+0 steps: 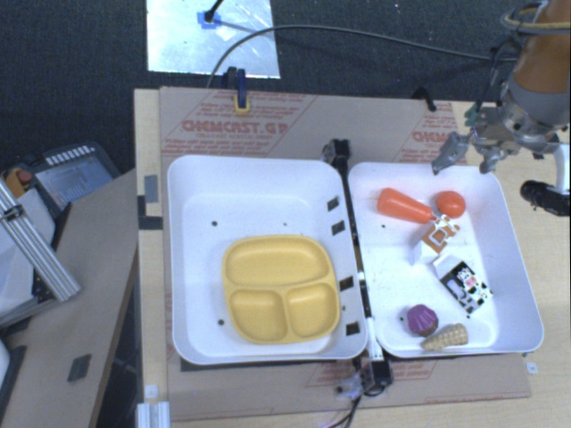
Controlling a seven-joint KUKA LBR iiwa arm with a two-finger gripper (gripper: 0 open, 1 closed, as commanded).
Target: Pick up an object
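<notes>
White bins: two, side by side — left bin (pixel 192 239), right bin (pixel 513 266).
Left bin: one yellow divided plate (pixel 280 287), three compartments.
Right bin: one orange carrot (pixel 403 205); one orange ball (pixel 451 203); one small orange-and-white box (pixel 436 237); one black-and-white patterned box (pixel 466 284); one purple round item (pixel 422 318); one tan cone (pixel 446 336).
</notes>
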